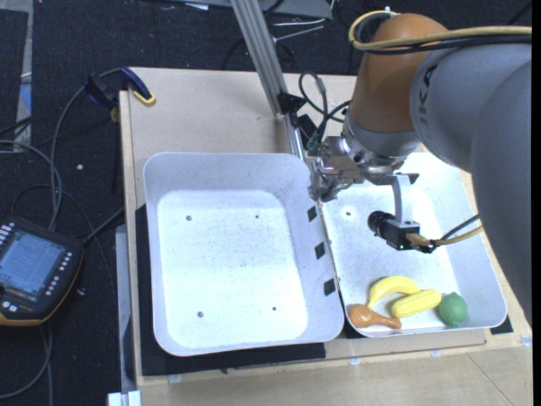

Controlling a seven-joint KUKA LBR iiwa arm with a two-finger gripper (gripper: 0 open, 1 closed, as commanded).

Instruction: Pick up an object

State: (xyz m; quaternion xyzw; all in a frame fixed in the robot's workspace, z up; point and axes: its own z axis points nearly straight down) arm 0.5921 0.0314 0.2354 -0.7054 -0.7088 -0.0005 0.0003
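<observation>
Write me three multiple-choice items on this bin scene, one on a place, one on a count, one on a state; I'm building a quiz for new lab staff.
1. Where do the toy foods lie?
A. Left bin's centre
B. Right bin's near corner
C. On the bench outside the bins

2. How many toy foods are grouped there?
A. Two
B. Four
C. Six

3. How does the gripper stand to them?
A. Apart from them, over the right bin's far side
B. Pressed on the green piece
C. Lifting the banana

Answers:
1 B: the cluster sits in the right bin at its near corner.
2 B: banana, corn, green fruit, brown piece.
3 A: the gripper is well away from the cluster.
</observation>
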